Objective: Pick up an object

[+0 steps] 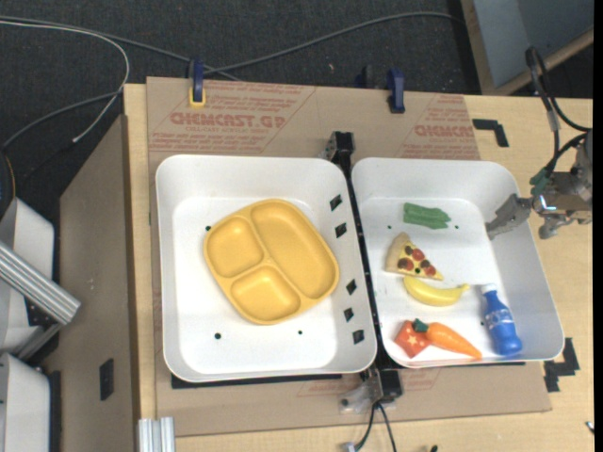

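Inventory of my reach, taken from above.

Item: my pincer (509, 217). It sits at the right rim of the right bin (528, 281), the arm coming in from the side. One grey finger slants down toward the bin wall. Whether the fingers are apart or together I cannot tell from this angle. Nothing is between them that I can see.

Item: right bin, holding every candidate for pickup. The toys lie loose, as if tipped in rather than arranged.
- Green piece (426, 217), flat, near the far wall, closest to my pincer.
- Pizza slice (412, 258), flat, toward the bin's left side.
- Banana (435, 292), just below the pizza slice, possibly touching it.
- Red piece (411, 339) with the carrot (450, 340) at the near wall, the two touching.
- Blue bottle (500, 323), lying on its side close to the right wall.

Item: left bin (179, 281). It carries one yellow divided plate (271, 260), three compartments, set at an angle near the middle.

Item: surface (311, 111), a cardboard sheet clamped at its far edge by a yellow clamp (197, 83) and a blue clamp (397, 92), presumably so the bins cannot slide.

Judgement: no grasp is begun. The green piece and the blue bottle stand apart from their neighbours, so either should give my fingers cleaner room than the crowded carrot pair.
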`<state>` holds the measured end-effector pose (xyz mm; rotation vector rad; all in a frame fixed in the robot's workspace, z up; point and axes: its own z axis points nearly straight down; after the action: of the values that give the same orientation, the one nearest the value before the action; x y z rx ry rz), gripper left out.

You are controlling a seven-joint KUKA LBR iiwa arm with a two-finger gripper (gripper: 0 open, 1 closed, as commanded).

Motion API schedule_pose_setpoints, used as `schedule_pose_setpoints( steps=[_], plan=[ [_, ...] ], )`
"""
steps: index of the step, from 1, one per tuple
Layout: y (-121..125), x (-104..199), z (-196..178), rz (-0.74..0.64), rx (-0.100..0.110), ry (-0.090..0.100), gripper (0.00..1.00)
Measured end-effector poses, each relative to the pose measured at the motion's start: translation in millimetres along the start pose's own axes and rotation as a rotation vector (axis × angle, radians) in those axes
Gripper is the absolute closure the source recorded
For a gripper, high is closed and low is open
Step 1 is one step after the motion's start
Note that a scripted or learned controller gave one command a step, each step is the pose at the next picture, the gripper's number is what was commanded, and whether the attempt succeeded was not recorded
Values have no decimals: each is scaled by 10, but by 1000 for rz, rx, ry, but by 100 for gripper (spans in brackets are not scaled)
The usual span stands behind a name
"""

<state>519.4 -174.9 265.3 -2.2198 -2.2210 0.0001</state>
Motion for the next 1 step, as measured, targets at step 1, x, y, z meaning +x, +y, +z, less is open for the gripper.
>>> schedule_pose_setpoints(
  steps=[1],
  plan=[
    [-8, 107, 522, 0, 3, 2, 0]
  ],
)
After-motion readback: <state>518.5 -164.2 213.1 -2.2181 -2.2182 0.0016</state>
